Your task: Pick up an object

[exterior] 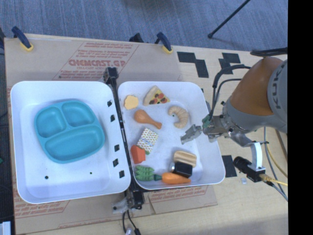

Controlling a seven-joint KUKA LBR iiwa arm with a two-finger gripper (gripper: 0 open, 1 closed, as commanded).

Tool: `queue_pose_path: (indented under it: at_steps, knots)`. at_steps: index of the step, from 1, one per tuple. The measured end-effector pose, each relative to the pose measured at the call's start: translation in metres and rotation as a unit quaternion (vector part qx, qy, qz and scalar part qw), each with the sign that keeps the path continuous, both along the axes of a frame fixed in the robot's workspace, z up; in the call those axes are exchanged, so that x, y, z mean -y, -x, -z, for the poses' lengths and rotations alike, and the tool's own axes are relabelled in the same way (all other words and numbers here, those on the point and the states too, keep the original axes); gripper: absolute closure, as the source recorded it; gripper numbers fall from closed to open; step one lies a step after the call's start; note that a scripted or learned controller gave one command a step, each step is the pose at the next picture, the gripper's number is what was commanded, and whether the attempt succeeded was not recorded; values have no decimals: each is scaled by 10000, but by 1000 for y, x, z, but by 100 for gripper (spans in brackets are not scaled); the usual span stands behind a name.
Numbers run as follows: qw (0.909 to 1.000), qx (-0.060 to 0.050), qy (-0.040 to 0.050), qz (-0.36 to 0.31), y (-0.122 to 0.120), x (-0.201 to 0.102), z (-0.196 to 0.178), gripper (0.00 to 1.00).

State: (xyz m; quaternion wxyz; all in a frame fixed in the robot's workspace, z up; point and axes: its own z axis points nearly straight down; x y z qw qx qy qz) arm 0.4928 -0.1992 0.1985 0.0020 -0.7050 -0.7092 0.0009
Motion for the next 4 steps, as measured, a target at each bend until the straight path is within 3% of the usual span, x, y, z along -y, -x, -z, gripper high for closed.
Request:
queue_pose_path:
  at_steps: [1,2,3,4]
  knots:
    - [10000,-2,4,7,-63,-50,60,0]
    - [9992,3,-2,-411,-142,-96,107,0]
    - [9990,-7,1,-442,-143,-96,97,100]
    - [9914,6,11,1308,-145,-118,-39,100]
